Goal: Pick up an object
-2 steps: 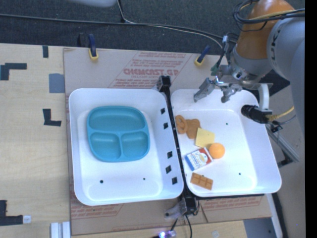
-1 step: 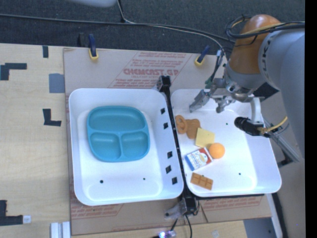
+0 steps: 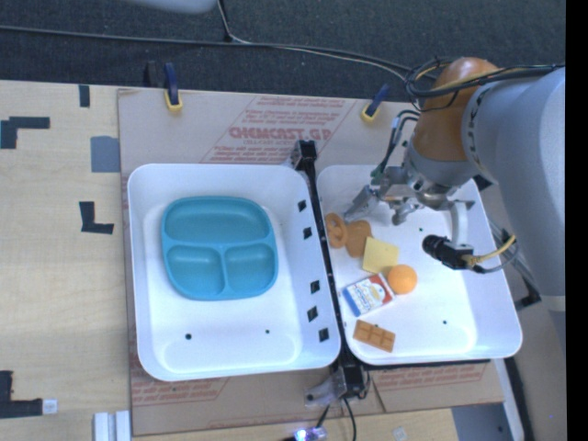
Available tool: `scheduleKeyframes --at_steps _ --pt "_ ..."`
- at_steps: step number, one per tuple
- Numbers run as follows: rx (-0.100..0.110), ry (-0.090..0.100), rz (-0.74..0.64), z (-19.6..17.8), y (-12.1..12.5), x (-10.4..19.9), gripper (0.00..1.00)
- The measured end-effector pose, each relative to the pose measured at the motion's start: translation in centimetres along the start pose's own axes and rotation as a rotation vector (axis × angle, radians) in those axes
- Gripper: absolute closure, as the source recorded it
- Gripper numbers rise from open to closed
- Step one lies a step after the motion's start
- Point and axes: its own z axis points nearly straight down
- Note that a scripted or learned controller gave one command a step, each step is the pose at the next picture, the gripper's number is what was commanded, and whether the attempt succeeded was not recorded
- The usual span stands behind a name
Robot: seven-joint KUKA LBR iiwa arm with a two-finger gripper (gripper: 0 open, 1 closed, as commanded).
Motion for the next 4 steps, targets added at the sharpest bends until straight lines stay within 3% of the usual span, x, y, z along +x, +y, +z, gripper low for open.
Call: scheduleKeyframes --at_steps 1,3,4 --pt "-0.005 0.001 -0.002 -1.4 0.2 0.2 1.00" --pt "-0.012 0.000 -0.001 -13.2 -0.4 -0.1 1.00" --pt "-0.007 0.002 -0.001 -13.4 -0.4 0.0 1.00"
